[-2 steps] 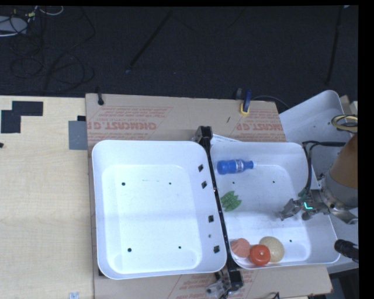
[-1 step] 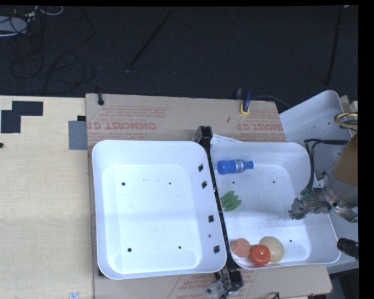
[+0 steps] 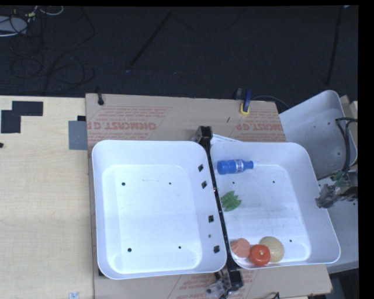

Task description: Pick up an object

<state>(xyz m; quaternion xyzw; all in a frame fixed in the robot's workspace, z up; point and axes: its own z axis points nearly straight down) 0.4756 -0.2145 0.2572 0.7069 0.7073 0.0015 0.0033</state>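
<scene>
Right bin (image 3: 292,155) with blue bottle (image 3: 235,166), green piece (image 3: 230,201), three round items, perhaps toy fruit (image 3: 258,251), left bin (image 3: 146,155) beside it, gripper (image 3: 332,194) at right rim, grip unreadable

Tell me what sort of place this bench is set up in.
Most likely a robotics lab's grasping test station. Two shallow white plastic bins sit side by side on a cardboard sheet, the right one holding a few small test items such as a blue plastic bottle, and loose cables trail across the dark floor.
</scene>
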